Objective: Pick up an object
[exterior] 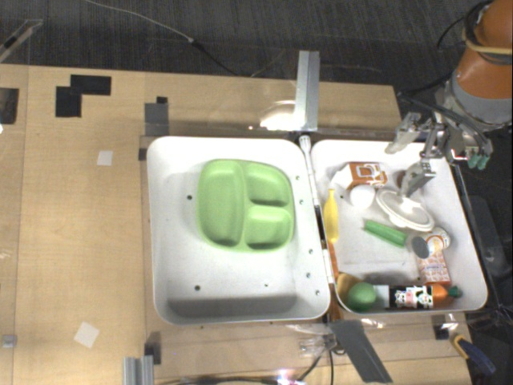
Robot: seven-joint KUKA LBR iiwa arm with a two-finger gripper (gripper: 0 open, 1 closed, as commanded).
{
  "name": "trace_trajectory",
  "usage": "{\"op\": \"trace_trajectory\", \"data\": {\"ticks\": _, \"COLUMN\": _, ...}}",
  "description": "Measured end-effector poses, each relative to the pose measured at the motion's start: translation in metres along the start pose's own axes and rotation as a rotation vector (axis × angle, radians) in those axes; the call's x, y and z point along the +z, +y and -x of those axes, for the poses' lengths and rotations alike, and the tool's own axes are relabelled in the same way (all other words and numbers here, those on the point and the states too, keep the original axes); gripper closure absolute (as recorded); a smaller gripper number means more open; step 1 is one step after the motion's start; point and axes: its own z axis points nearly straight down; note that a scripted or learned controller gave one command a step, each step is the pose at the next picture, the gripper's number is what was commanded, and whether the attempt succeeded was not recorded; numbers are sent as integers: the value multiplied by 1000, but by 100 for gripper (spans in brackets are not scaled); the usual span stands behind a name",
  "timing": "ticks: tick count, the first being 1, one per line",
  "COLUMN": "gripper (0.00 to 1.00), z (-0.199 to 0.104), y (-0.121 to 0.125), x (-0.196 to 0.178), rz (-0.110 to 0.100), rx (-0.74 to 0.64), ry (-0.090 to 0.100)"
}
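Note:
My gripper (405, 165) hangs over the back right part of the right bin (473, 239), open, with nothing between its fingers. Just below its lower fingertip lies a white bowl (405, 208). To the left of the gripper are a small orange-and-white carton (367, 172) and a white rounded piece (360, 193). Further forward lie a green stick (385, 233), a grey disc (421, 246) and an orange-and-white drink carton (434, 263). A yellow banana-like piece (329, 215) lies along the bin's left wall.
Along the right bin's front wall sit a green ball (362, 295), a black-and-white box (412, 297) and an orange piece (445, 293). The left bin (172, 239) holds a green divided plate (244, 203). A metal post (308, 87) stands behind the bins.

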Motion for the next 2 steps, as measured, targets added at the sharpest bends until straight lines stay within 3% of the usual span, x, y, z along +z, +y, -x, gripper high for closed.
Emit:
{"op": "trace_trajectory", "data": {"ticks": 1, "gripper": 0, "z": -7, "y": -36, "x": 125, "rz": 2, "rx": 51, "ry": 10}}
{"op": "trace_trajectory", "data": {"ticks": 2, "gripper": 0, "z": -55, "y": -52, "x": 173, "rz": -1, "rx": 67, "ry": -7}}
